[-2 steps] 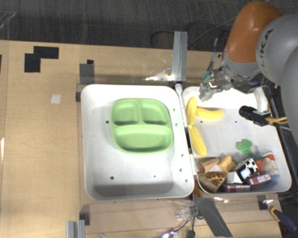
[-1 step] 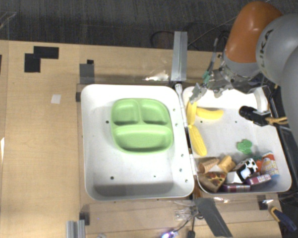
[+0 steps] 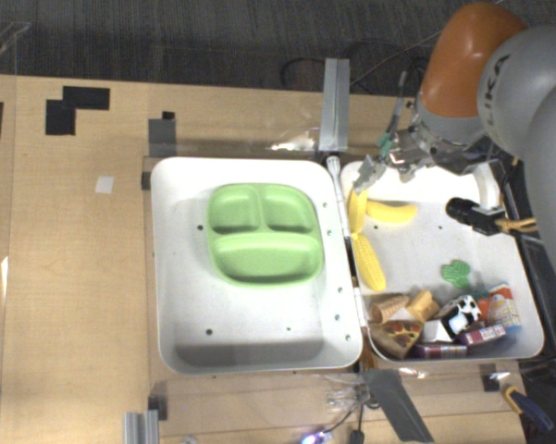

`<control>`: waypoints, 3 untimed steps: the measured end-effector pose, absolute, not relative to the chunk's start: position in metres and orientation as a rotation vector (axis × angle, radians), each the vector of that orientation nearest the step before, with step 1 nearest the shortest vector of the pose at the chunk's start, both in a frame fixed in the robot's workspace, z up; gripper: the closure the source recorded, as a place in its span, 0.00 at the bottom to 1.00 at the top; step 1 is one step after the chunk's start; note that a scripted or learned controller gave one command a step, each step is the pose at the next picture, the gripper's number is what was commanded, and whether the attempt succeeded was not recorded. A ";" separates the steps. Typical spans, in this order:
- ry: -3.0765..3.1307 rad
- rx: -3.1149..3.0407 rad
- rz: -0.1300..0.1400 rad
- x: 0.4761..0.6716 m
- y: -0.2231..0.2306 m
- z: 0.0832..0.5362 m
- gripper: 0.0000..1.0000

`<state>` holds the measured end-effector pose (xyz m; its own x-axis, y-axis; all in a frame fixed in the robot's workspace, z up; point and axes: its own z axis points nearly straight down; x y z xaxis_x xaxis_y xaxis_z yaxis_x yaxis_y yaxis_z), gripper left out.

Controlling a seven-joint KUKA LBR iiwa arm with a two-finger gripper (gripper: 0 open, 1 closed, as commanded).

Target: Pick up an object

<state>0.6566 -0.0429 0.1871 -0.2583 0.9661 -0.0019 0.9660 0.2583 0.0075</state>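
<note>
Overhead view of the bench during the approach step of a pick. The arm reached in from the right, and its gripper hung over the far edge of the right bin, above the bin floor and apart from everything in it. The view was too coarse to tell whether the gripper was open or closed, and nothing was seen held in it.

The nearest candidate, a banana, lay just below the gripper, close to the wall shared by the two bins. A corn cob lay beside that same wall, just nearer the camera. A small green piece sat alone on the open floor, and a heap of small packages crowded the near corner. The left bin held a green divided plate.

No object had yet been lifted. The next move would probably call for a short descent onto the banana, with the gripper set across its narrow width and kept clear of the bin wall.
</note>
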 end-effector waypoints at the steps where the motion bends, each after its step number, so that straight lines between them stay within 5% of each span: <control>1: 2.437 1.967 0.009 0.648 -0.099 0.089 0.00; 2: 2.525 1.858 0.008 0.622 -0.054 0.187 0.00; 3: 2.452 1.948 0.009 0.645 -0.094 0.089 0.00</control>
